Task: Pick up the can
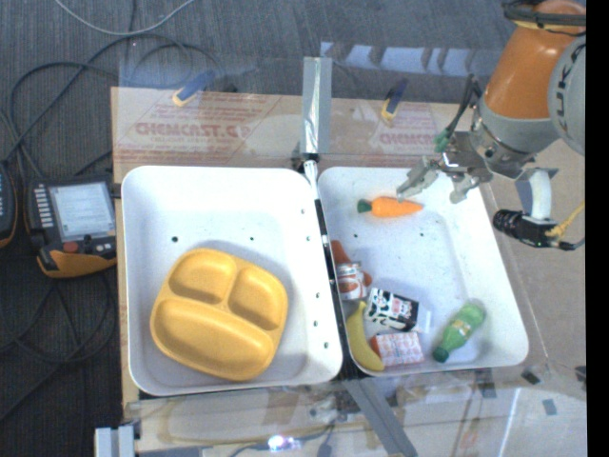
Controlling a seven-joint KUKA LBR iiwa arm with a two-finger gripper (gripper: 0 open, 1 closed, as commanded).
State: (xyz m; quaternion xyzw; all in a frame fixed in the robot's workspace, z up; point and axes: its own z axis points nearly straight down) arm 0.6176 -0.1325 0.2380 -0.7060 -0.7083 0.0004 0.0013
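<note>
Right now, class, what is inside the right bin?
The right bin holds a carrot, a can, a black-and-white carton, a banana, a pink packet and a green bottle. Whatever lies beneath them is covered.

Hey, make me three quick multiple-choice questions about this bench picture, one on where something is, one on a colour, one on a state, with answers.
1. Where does the can lie?
A. left bin
B. right bin, by the divider
C. the floor

2. What colour is the divided tray?
A. yellow
B. blue
C. red

3. How do the jaws of the gripper stand?
A. shut on the can
B. shut on the bottle
C. open, holding nothing

B: the can rests against the right bin's left wall.
A: the tray is plainly yellow.
C: the jaws are spread above the carrot.
</note>
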